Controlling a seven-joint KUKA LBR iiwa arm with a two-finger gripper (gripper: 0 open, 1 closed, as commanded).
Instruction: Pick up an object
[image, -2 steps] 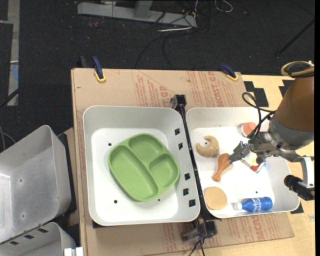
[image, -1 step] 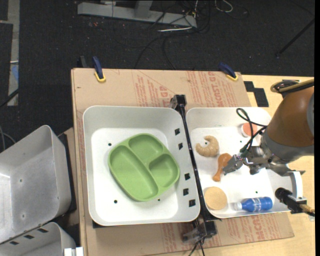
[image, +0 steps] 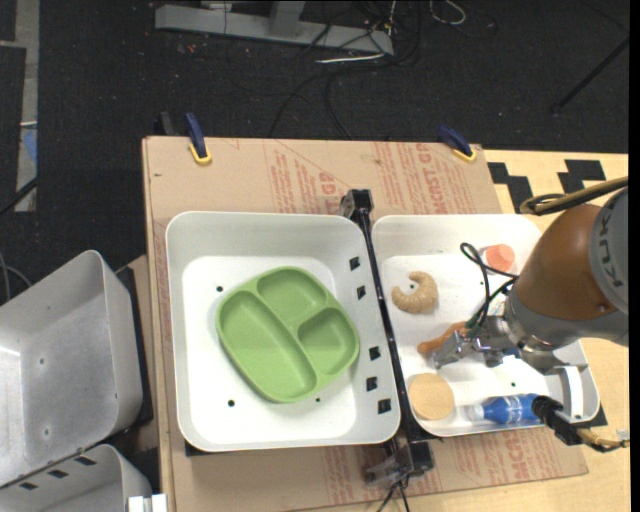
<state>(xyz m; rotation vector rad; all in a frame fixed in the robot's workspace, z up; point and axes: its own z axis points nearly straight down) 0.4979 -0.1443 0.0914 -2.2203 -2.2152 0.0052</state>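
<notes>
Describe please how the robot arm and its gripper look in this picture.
The arm is bulky and rounded, with a wide orange-brown band above a grey wrist section. The gripper at its end is small, metallic grey with dark parts. A thin black cable loops near the wrist, and a dark cable curves along the arm's upper side.

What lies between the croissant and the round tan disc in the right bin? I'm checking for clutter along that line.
In the camera view, bare white bin floor separates the croissant from the tan disc; the gripper sits just right of that line.
</notes>
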